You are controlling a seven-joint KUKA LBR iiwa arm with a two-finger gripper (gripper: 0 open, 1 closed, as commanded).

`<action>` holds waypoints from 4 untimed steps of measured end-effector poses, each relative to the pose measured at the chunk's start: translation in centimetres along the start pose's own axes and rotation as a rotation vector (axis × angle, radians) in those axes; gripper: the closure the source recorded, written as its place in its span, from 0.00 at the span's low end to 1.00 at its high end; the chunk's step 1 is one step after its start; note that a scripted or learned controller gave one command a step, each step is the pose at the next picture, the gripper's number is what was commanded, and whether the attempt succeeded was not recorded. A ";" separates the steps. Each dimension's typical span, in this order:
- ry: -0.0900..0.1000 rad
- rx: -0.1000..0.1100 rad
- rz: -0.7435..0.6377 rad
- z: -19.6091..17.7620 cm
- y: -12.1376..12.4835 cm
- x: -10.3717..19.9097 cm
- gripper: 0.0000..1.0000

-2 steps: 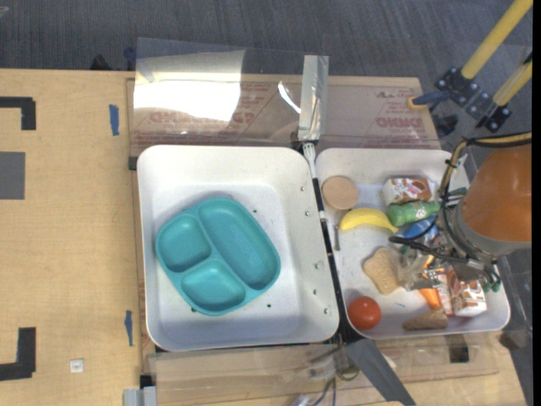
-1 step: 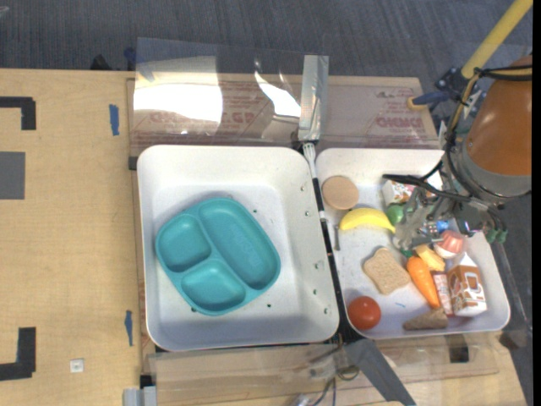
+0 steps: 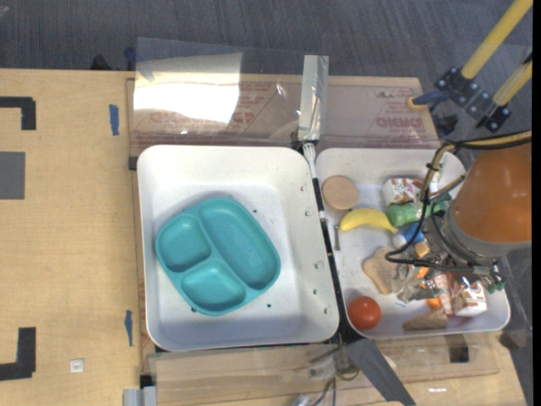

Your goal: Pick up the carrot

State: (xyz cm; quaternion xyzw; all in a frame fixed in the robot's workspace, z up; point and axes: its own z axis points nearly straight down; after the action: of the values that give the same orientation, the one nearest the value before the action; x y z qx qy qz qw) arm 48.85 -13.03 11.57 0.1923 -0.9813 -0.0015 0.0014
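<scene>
Camera view: arm (image 3: 499,194) crowds right bin (image 3: 331,227)'s cluttered far edge.

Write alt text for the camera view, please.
The arm reaches low into the right bin, among a banana, a tomato and other small items. The left bin holds a teal divided plate.
</scene>
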 end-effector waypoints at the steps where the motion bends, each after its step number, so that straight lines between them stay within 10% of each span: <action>1: -0.017 0.011 -0.120 -13.0 5.3 -4.2 1.00; 2: -0.008 0.008 -0.379 -12.1 -1.6 -5.5 1.00; 3: -0.010 0.007 -0.382 -12.1 -1.4 -5.7 0.00; 4: -0.012 0.011 -0.401 1.7 -1.8 -0.5 0.00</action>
State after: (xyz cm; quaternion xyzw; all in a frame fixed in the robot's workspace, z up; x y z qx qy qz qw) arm 49.96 -14.46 9.85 0.3839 -0.9233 0.0024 -0.0057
